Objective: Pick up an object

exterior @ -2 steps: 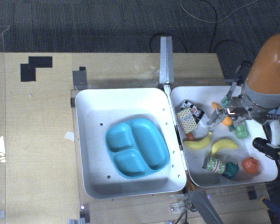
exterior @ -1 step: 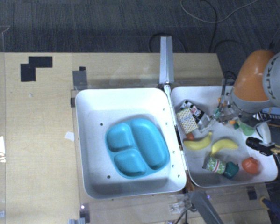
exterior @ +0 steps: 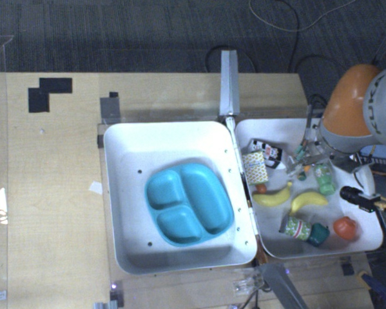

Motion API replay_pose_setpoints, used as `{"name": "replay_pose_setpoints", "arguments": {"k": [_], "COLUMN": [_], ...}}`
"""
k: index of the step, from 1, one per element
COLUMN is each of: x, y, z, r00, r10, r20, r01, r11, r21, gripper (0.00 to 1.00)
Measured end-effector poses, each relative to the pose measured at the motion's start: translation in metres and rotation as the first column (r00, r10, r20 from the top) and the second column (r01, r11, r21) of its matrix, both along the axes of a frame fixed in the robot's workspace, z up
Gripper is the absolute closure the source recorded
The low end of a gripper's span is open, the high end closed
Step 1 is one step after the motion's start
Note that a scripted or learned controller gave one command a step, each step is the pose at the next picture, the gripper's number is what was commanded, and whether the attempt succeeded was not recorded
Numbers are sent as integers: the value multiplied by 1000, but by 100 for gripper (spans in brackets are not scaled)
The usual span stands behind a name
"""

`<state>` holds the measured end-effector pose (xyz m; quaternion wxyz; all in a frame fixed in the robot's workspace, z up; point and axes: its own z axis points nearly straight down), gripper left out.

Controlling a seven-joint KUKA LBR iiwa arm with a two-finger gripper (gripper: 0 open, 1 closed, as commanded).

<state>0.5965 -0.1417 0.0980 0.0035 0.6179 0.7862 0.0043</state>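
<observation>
Hanging low over the right bin (exterior: 372,241), the hand (exterior: 303,165) sits at the end of the grey arm with its orange band (exterior: 348,107), and its tip is among the small things near the middle of that bin; it is too small and too crowded there to tell if the hand is released or clenched, and nothing can be seen gripped in it. The task names no special object, so the likely ones are those just beside the hand: a small green packet (exterior: 323,179), a yellow banana (exterior: 272,197) lying to the lower left, and a second banana (exterior: 308,201) a little below. These bananas look like toy fruit, probably light, stiff and rather smooth, so they may slip; the best hold seems to be across the thick middle, not at the thin curved ends. The patterned box (exterior: 255,167) near the dividing wall is probably light card that can dent, and its place against the wall leaves little room. A red tomato-like ball (exterior: 344,227) and a teal cup (exterior: 318,234) lie near the front edge, well apart from the hand. The left bin (exterior: 125,148) holds a blue divided tray (exterior: 189,202), too wide and flat for an easy grip.
</observation>
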Motion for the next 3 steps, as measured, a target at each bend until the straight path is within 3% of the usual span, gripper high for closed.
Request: {"name": "replay_pose_setpoints", "arguments": {"k": [1, 2, 3], "x": [0, 18, 42], "y": [0, -37, -43], "z": [0, -10, -10], "r00": [1000, 991, 985], "r10": [0, -135, -172], "r20": [0, -7, -12], "r01": [0, 135, 172], "r11": [1000, 991, 985], "r21": [0, 10, 22], "gripper": [0, 0, 0]}}
